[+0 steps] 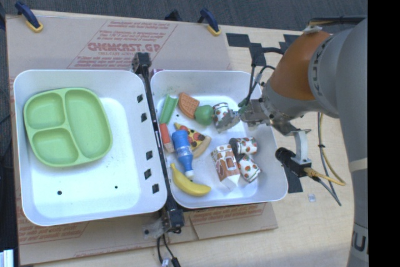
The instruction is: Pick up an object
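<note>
Several toys sit in the right bin (269,187); none is lifted yet. Nearest the lower rim: banana (188,184), long axis running left-right w/ a slight curve, tips turned toward the upper left and right. Likely light hollow plastic, stiff, a bit slick; best taken across the mid-belly, fingers closing across the short width.

Just above it, blue bottle (183,151), long axis roughly near-far, cap end toward the far side. Prob. light and rigid, round so it may roll; pinch across the body. It lies partly over the pizza slice (199,141), which is flat and hard to get under.

Right of those, a cluster of brown/white printed items (236,162), touching each other; their make is too small to tell. Crowded, so a pinch there risks catching two.

Farther back: green ball (204,114) beside an orange piece (188,104), and a green stick (167,109) w/ its long axis near-far by the left wall. The ball is round, likely to slip.

The hand (240,114) is low in the bin's far right part, next to a small brown/white cup-like thing (220,114). Whether it's spread or closed I can't tell; the wrist blocks it, and nothing shows as held.

Left bin (37,197) carries a green plate (65,127), well apart from the hand.
</note>
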Controlling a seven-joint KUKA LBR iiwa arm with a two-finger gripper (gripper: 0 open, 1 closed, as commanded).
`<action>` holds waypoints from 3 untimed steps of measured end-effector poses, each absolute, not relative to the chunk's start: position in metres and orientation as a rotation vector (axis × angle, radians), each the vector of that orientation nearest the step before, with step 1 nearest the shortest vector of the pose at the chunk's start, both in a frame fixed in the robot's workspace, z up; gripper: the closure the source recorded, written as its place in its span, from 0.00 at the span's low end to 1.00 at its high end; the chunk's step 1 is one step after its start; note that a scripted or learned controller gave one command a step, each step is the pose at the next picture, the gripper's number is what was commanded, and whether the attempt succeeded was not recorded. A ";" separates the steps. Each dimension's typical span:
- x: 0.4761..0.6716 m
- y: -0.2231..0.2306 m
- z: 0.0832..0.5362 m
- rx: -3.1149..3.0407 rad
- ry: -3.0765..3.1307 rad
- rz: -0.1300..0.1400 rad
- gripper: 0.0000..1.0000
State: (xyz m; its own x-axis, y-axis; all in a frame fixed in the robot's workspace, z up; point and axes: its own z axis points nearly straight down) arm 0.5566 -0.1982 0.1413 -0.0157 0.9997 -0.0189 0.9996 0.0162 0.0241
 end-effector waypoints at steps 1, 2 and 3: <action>0.491 -0.190 0.092 2.216 2.232 -0.003 0.00; 0.493 -0.190 0.103 2.206 2.236 0.001 1.00; 0.543 -0.157 0.283 2.212 2.227 0.001 1.00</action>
